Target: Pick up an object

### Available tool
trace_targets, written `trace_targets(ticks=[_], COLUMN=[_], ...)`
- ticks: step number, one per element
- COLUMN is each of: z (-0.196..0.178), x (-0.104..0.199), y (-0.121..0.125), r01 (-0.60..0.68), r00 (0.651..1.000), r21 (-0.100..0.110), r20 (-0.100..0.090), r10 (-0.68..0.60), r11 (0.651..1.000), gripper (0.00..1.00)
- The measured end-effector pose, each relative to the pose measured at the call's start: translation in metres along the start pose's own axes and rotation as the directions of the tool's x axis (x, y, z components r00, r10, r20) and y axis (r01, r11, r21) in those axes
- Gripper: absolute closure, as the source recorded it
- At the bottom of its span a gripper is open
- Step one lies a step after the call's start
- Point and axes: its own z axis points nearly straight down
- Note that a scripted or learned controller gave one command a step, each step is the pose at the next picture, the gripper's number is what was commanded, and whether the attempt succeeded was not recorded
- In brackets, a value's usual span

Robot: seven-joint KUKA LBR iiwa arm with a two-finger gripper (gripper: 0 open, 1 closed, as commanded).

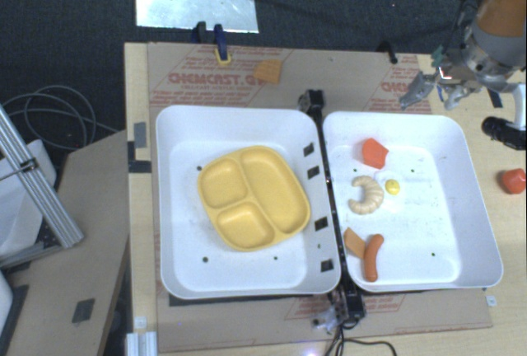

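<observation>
Above the far right corner of the right bin [473, 173], the gripper [434, 88] hangs with fingers spread and grasping nothing — the orange block [375, 152] lies inside the bin, down-left from it.

I count 2 bins side by side on the bench [140, 206]. Left bin [177, 132]: 1 divided plate [253, 196], central. Right bin [469, 181]: block [375, 152] toward the back, croissant [367, 194] in front of it, a small ball [392, 187] just right of the croissant, 2 sausages [365, 250] at the front left, touching. The gripper [436, 91] hangs behind the right bin's back edge.
</observation>
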Motion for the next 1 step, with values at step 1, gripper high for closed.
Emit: trace_targets(ticks=[1], z=[0.0787], x=[0.0106], y=[-0.0237], r01=[-0.008], r00=[1.0], r21=[0.015], r20=[-0.003], r10=[0.008], r11=[1.0], gripper=[0.0])
